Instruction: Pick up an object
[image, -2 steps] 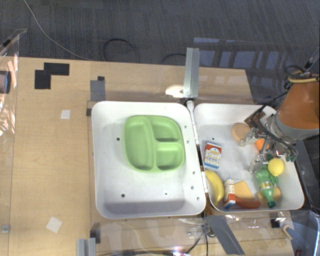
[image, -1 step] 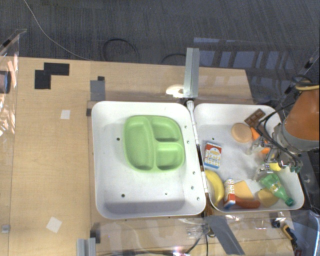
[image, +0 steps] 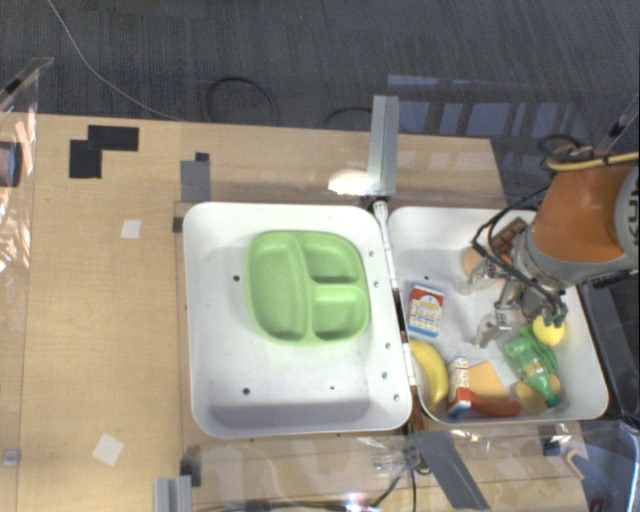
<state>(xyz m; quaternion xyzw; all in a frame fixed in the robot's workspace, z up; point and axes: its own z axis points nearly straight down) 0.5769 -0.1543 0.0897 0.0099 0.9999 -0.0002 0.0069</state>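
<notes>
Two bins | gripper (image: 497, 325) low in right bin (image: 440, 240), beside lemon (image: 548, 331) | claw open or closed: cannot tell | go down slow, squeeze one toy only

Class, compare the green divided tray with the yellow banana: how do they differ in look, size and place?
The green divided plastic tray is far larger than the curved yellow banana. The tray lies alone in the left white bin; the banana lies among other items in the right white bin. The tray has compartments; the banana is solid. Both lie flat.
</notes>
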